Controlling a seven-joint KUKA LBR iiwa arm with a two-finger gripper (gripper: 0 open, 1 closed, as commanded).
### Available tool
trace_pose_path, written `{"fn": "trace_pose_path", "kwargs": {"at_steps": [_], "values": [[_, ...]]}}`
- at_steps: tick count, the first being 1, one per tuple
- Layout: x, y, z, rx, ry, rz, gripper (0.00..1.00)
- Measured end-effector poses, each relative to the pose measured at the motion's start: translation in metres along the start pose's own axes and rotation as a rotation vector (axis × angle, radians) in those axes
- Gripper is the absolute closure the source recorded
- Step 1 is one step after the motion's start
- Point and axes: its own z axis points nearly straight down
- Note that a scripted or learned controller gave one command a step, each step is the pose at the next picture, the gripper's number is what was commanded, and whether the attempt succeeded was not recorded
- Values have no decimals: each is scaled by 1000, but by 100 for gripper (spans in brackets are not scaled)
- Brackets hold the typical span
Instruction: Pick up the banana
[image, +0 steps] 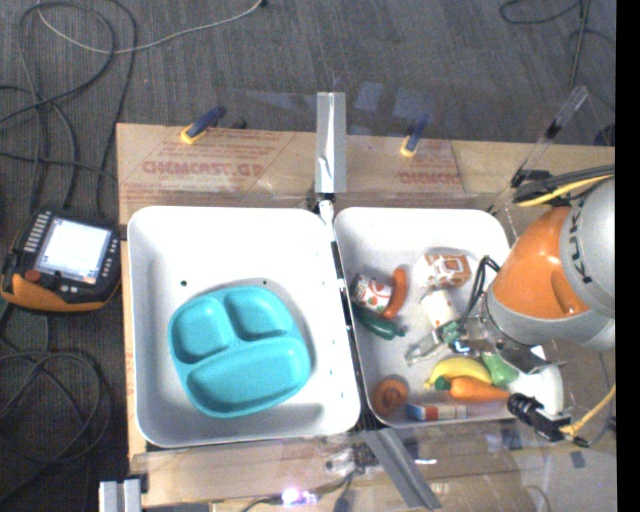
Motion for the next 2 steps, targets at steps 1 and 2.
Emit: {"fn": "trace_pose_path", "kwargs": {"at_steps": [1,2], "values": [[-44,3,-59,15,11,20,0],[-29,62,2,5,7,-159,0]]}}
